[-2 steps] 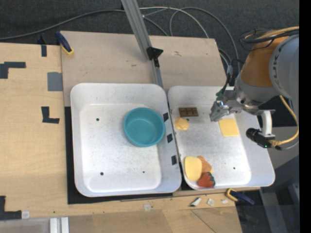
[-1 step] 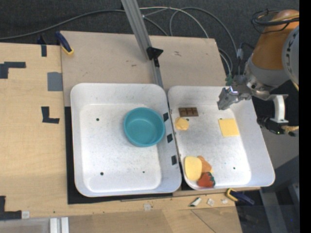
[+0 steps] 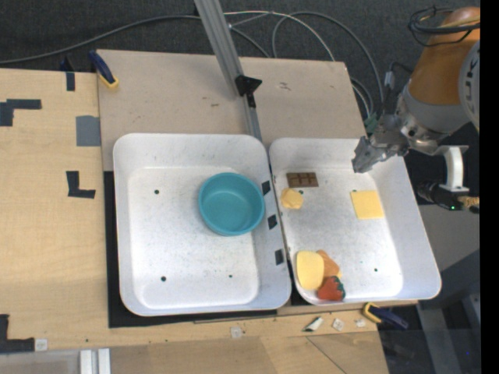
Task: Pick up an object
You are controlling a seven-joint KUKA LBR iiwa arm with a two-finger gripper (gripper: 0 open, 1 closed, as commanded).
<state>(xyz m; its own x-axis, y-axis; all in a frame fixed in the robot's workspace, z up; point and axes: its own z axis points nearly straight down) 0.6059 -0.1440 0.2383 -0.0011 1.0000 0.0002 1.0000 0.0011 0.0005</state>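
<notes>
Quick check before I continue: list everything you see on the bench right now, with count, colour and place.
bins: two, white, side by side on the bench
bowl: one, teal, left bin, toward its right side
chocolate bar: one, brown, right bin, upper left
small lump: one, pale yellow, just below the chocolate bar
flat square: one, yellow, right bin, upper right
toy food pile: one cluster, yellow, orange and red, right bin, lower left
end effector: one, grey, over the right bin's upper right edge

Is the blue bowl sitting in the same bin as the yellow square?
No, the blue bowl sits in the left bin, while the yellow square lies in the right bin.
</notes>
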